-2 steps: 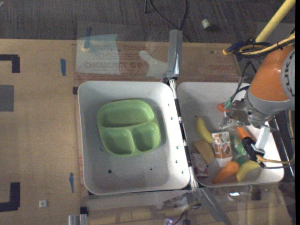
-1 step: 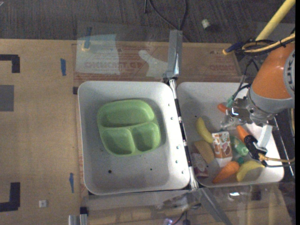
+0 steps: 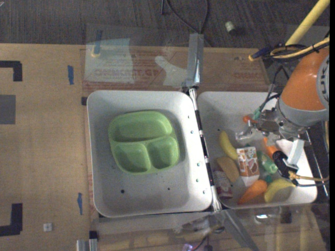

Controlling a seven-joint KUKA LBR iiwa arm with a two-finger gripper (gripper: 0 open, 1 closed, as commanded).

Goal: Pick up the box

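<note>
Two white bins on table. Box (image 3: 248, 162) stands in right bin (image 3: 220, 109), wedged among banana (image 3: 228, 145), carrot (image 3: 253, 191). End effector (image 3: 250, 132) hangs just above box, likely lining up a grasp; finger spread cannot be told.

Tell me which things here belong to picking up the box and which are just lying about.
Belongs to the job:
box, upright in the right bin
gripper, just above the box

Just lying about:
green tray in the left bin
banana
carrot
</note>
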